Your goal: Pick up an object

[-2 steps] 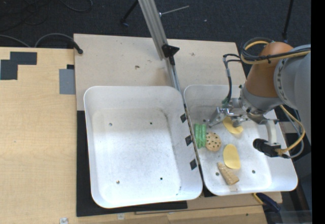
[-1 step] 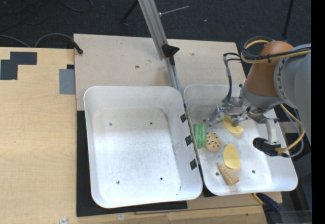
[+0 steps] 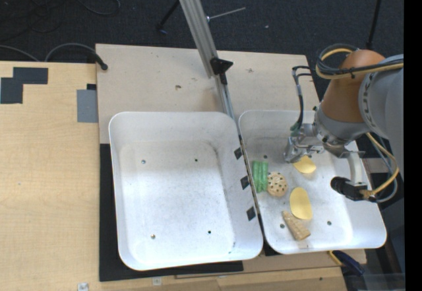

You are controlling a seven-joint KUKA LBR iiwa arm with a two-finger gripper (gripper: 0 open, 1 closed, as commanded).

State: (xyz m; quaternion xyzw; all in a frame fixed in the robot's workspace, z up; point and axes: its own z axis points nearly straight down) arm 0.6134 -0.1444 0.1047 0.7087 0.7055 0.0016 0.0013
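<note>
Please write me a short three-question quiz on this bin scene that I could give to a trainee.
1. True or false: the green object lies in the left bin.
2. Multiple choice: which object lies nearest the gripper? A) the tan block B) the small yellow piece C) the green object
3. Fill in: the dotted round object lies just to the ____ of the green object in the camera view.

Key
1. False: it lies in the right bin, against the wall shared with the left bin.
2. B.
3. Right.
</note>
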